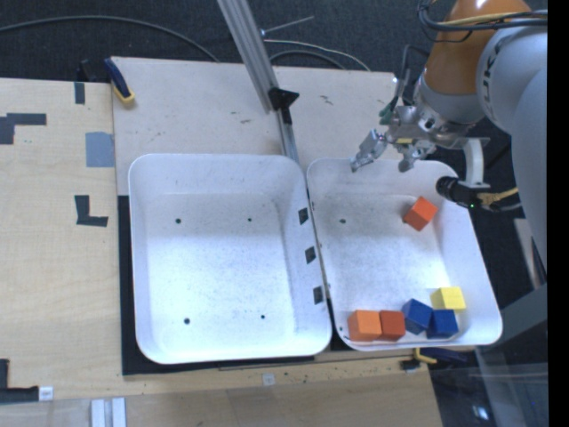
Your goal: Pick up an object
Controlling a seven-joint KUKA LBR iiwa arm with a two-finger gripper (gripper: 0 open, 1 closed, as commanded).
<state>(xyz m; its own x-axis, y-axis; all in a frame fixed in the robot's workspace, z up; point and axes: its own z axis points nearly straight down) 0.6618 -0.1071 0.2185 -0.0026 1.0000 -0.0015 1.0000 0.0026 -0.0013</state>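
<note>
My gripper [385, 157] hangs above the far edge of the right bin [356, 238], its two fingers spread open with nothing between them. An orange cube [420, 213] lies alone in the right bin, a little below and right of the gripper. Along that bin's near edge sits a cluster: an orange block [364, 325], a red-orange block [391, 325], two blue blocks [416, 313] [443, 324] and a yellow block [449, 298].
The left bin [218, 256] stands beside the right one, their rims touching at the middle. A slanted metal rail [253, 56] crosses the bench behind the bins. A yellow-tipped tool [119, 82] lies at the bench's far left. The arm's grey body [524, 105] fills the right side.
</note>
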